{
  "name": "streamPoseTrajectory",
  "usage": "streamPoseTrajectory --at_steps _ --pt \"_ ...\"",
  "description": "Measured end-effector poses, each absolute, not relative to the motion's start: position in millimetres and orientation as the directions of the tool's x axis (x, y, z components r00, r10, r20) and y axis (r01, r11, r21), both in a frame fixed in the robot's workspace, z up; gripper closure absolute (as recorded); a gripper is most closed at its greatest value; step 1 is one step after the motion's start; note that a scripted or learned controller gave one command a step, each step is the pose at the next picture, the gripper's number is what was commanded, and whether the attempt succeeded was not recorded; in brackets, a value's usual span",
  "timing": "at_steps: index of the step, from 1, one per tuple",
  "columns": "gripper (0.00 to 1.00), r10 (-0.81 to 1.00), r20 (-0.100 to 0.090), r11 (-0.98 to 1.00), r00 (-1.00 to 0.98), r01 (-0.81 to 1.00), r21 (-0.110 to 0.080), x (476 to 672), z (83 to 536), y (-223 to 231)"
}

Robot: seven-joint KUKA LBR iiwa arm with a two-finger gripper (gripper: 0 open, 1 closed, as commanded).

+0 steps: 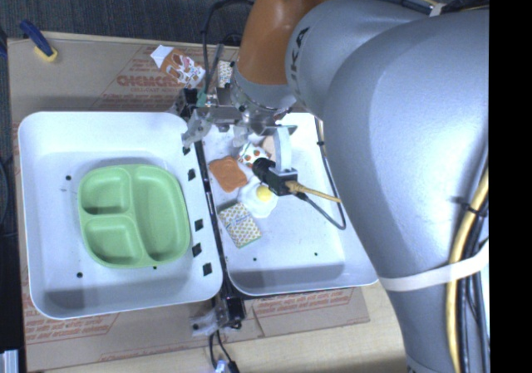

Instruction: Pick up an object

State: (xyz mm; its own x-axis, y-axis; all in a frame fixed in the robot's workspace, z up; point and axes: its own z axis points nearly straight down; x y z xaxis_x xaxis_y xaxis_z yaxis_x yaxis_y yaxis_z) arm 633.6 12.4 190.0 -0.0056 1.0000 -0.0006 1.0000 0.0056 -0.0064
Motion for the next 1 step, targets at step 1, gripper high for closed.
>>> streamPoseTrajectory --at_steps 1 --pt "0.00 1.000 -0.001 0.006 -0.006 1.000 -0.004 634.3 191.3 12.5"
